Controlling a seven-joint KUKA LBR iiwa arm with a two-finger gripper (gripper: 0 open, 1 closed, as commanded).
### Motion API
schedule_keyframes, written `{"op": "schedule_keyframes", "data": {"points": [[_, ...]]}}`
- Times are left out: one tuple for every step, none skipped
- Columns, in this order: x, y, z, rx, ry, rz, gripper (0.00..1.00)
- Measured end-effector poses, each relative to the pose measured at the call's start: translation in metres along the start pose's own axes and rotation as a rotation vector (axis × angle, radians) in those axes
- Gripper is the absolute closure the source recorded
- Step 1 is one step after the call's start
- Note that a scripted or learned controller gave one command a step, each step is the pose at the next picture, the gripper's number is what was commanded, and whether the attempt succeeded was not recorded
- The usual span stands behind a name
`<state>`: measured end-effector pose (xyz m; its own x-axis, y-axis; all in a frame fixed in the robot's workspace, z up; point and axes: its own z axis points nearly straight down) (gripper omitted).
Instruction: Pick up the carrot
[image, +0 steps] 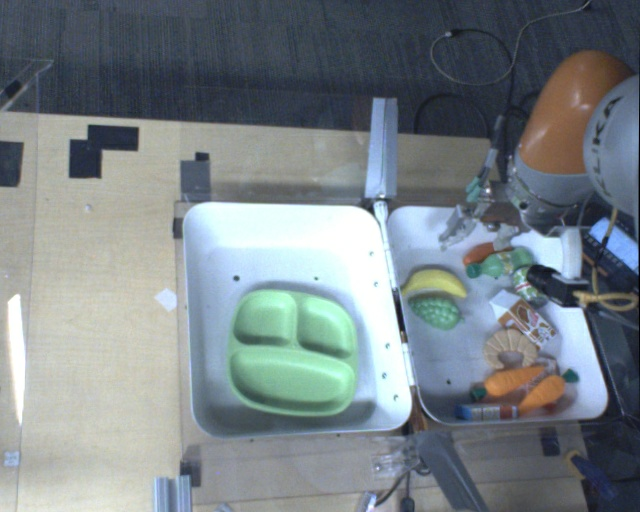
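Observation:
Two orange carrots with green tops lie side by side in the right bin's (596, 398) front right corner: one (514, 381) to the left, the other (546, 392) just right of it. My gripper (462, 222) hovers over the back left part of that bin, far behind the carrots. It is open with nothing between its fingers. The grey arm with its orange band (565, 110) comes in from the upper right.
The right bin also holds a yellow banana (436, 282), a green bumpy fruit (437, 312), an orange-and-green toy (497, 260), a small packet (527, 320), a tan round piece (511, 349) and a marker (487, 410). A green divided plate (294, 351) lies in the left bin (210, 300).

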<state>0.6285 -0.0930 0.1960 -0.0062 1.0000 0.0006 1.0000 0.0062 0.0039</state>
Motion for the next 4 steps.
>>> {"op": "schedule_keyframes", "data": {"points": [[-0.015, 0.005, -0.074, -0.004, -0.001, -0.058, 0.0], [-0.04, 0.041, -0.02, -0.001, -0.001, 0.086, 0.0], [-0.042, 0.029, -0.009, -0.003, -0.002, -0.478, 0.0], [-0.031, -0.08, 0.022, -0.002, -0.001, -0.504, 0.0]]}}
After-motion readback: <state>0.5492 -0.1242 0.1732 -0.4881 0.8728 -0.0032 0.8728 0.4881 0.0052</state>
